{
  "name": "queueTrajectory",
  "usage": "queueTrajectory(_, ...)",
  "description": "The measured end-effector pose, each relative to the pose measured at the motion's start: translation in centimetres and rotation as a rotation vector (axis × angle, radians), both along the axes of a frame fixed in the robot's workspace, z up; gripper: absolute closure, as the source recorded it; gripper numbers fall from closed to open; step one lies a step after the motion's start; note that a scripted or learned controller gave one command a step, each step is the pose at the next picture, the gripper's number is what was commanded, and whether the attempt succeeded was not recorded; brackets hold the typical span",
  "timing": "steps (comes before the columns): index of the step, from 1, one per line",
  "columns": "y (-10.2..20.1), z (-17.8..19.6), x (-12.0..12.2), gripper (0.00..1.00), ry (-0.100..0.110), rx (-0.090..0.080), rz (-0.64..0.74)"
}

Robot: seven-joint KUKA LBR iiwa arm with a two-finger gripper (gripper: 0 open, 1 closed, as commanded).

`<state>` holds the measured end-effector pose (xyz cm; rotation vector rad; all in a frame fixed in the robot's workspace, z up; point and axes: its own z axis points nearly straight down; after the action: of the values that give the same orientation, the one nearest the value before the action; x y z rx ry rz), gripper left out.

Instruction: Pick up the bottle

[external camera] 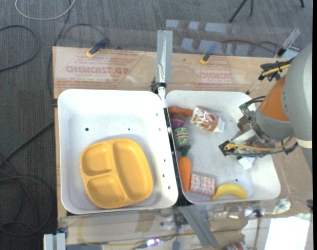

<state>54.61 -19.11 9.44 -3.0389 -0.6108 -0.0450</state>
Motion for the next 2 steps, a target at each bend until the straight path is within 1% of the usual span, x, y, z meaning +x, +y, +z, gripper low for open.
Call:
queueTrajectory(1, -0.07, -0.05, 0.95, 1.0, 0.019, 0.008, -0.159)
queueTrajectory(2, -0.15, 0.19, 1.17, 1.0, 0.035, 0.002, -0.101)
